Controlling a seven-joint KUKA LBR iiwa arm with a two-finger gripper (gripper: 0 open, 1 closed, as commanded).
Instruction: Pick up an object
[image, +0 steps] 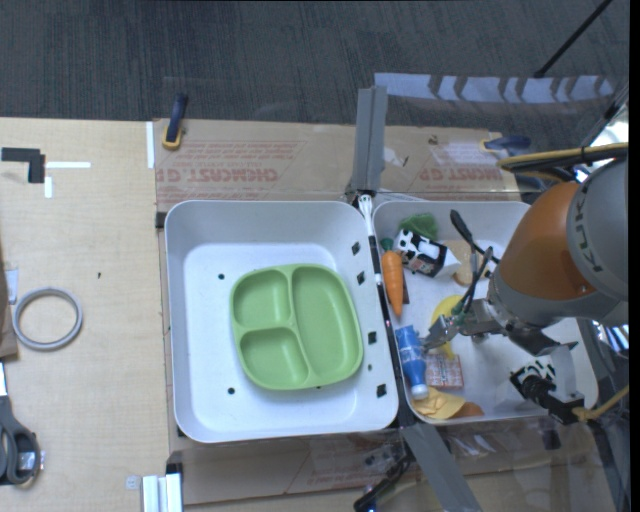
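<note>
Hung low in the right bin (585, 375) — gripper (447, 330) poised over clutter, grip state impossible to tell; likely targets — blue tube (410, 358), carrot (393, 281) — lay along the left wall.

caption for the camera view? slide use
KUKA arm's gripper lowered into the cluttered right bin near a carrot and blue tube; green divided plate in left bin.

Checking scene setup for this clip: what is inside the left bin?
The left bin holds a green divided plate with three compartments lying flat, nothing visible in them. Whatever lies under the plate is covered. The gripper is over the right bin.
</note>
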